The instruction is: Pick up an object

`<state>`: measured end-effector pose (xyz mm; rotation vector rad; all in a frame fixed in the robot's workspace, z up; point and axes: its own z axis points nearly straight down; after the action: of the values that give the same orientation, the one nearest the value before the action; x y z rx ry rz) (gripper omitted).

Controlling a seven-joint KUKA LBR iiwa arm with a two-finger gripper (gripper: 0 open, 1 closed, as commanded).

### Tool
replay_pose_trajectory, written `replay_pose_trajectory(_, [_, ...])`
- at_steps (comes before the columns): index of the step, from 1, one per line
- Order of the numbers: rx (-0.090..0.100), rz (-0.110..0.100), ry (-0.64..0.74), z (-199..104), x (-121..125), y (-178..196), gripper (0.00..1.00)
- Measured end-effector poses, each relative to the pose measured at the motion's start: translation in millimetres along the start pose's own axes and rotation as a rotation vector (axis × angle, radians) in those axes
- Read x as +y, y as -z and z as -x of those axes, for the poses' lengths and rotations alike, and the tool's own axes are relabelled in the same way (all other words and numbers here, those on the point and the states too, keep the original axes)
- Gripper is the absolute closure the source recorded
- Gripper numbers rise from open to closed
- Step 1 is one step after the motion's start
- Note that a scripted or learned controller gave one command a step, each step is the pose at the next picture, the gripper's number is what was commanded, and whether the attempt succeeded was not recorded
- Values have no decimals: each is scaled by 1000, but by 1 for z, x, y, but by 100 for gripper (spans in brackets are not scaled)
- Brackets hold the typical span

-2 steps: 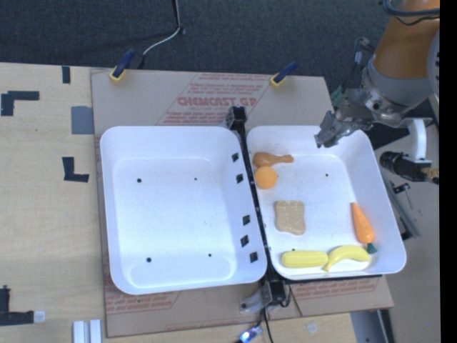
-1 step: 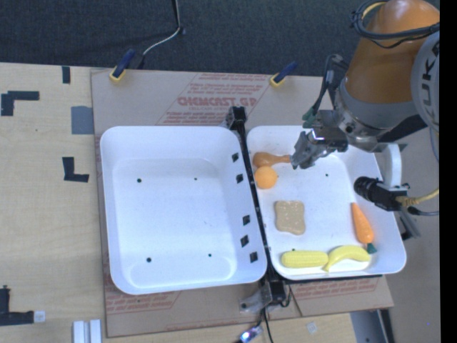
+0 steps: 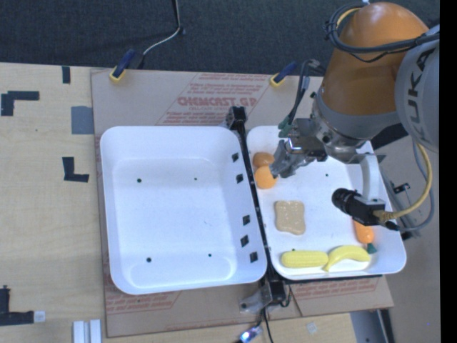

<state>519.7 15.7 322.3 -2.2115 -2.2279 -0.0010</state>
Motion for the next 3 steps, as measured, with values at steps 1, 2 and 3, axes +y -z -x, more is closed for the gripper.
replay_pose_trajectory(1, [1,7,3,-68,-15,70,100])
replay_pose_trajectory(2, [0,5,1,-125,-36,115,100])
replay_pose_trajectory(3, [3,12,-1,-169,-35,218,100])
